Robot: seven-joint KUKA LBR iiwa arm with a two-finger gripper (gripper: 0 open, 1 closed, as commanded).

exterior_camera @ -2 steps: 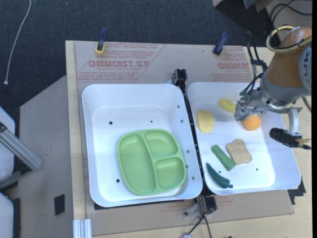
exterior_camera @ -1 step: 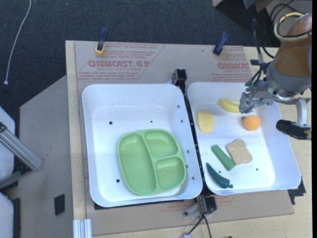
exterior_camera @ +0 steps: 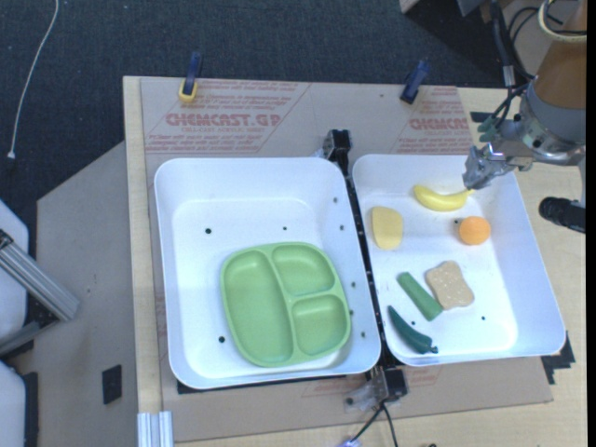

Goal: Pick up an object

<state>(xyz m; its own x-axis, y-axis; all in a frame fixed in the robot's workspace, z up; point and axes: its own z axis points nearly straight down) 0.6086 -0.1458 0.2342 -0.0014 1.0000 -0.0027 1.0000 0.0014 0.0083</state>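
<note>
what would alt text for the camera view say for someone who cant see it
A grey robot arm's gripper hangs at the end of a banana in the right white bin, which also holds an orange, toy bread and green vegetables. The left bin holds a green divided plate.

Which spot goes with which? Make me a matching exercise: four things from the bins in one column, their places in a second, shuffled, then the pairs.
Things
1. banana
2. orange
3. green plate
4. bread slice

Places
A. in the left bin
B. right bin, just below the orange
C. right bin, by the gripper, near the far wall
D. right bin, right of the yellow block

Pairs: 1-C, 2-D, 3-A, 4-B
</note>
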